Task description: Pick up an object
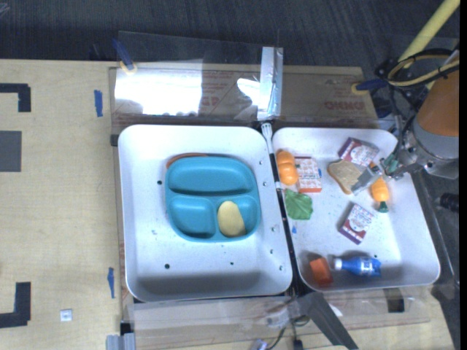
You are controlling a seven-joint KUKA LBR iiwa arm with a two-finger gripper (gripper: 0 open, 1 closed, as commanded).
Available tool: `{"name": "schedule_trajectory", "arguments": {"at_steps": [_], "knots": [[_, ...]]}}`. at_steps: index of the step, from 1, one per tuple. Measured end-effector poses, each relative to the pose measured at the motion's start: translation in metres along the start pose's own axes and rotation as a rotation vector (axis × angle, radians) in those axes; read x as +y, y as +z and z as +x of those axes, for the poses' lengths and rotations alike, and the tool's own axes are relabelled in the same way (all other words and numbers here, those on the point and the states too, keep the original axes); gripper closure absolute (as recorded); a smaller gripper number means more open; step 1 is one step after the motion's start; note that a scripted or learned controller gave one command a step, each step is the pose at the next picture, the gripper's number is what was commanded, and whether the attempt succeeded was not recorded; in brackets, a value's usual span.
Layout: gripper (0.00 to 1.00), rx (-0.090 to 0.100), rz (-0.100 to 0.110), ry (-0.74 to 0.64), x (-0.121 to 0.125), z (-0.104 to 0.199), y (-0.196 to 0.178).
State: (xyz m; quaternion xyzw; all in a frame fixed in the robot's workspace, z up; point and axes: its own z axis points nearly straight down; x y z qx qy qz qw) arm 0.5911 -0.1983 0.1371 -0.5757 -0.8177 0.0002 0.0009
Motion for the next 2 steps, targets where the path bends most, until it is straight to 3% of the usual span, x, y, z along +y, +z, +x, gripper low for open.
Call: {"name": "schedule_trajectory", "arguments": {"at_steps": [1, 2], "knots": [[0.00, 0.000, -0.007, -0.055, 0.016, -0.024, 0.041], [1.00, -0.003, -0.009, -0.054, 0.016, -0.024, 0.031]]}}
